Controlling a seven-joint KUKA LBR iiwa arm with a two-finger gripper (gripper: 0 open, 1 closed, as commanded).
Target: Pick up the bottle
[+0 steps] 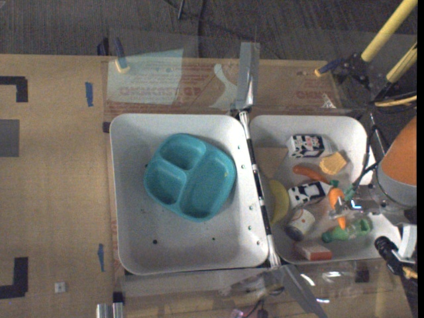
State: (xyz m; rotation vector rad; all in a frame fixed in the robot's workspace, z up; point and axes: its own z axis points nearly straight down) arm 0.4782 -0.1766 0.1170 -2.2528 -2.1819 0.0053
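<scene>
Gripper [346, 207], two-fingered, metallic, hung low over the right side of the right-hand shallow white bin [356, 132], at the right of the frame; whether its fingers were apart or closed could not be told, nor whether anything lay between them. Grey arm with orange band [405, 161] entered from the right edge above it.

Small green bottle [345, 231] lay on its side at the lower right of that bin, just below the gripper, a slim orange piece [337, 198] beside the gripper's tip.

Other contents of the right bin: black-and-white cow-patterned carton [305, 146], upper middle; tan wedge-shaped block [334, 162] to its right; orange carrot-shaped item [311, 173] below those; second cow-patterned carton [309, 193], centre; yellow rounded item [278, 201] against the left wall; white cup-like item with dark opening [299, 224], lower left; flat white-and-red box [313, 251] along the bottom wall.

Left-hand shallow white bin [132, 244], centre of frame, held one teal plastic divided plate [190, 176] with three compartments, upper middle of the bin.
</scene>
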